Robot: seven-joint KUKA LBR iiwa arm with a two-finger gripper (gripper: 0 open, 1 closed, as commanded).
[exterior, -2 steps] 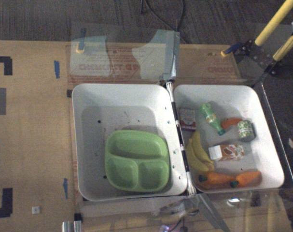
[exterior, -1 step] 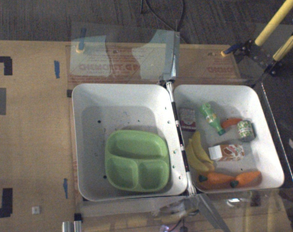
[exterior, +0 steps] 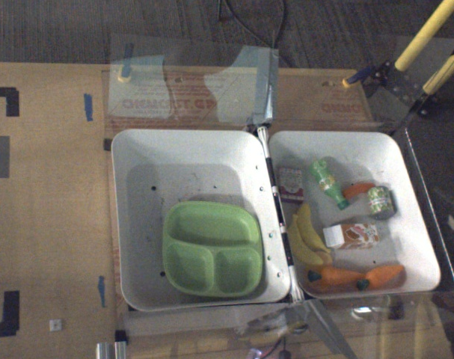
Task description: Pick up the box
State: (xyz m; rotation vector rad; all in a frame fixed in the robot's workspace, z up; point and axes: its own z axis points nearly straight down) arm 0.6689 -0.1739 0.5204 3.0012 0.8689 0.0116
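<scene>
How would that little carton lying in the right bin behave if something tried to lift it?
The carton looks small, so probably light. It lies flat on its side, so it should not roll, unlike the bottle nearby. Its sides look smooth, perhaps slippery, and the bananas beside its white end may crowd a grasp.

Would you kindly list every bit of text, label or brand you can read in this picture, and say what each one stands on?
Red print on the cardboard behind the left bin: seen through clear plastic, apparently mirrored, not legible.
Red print on the cardboard behind the right bin: a partial word, too blurred to read.
Small red box: label too small.
Juice carton: print blurred.
Can: label unreadable.
Green bottle: no legible text.
</scene>
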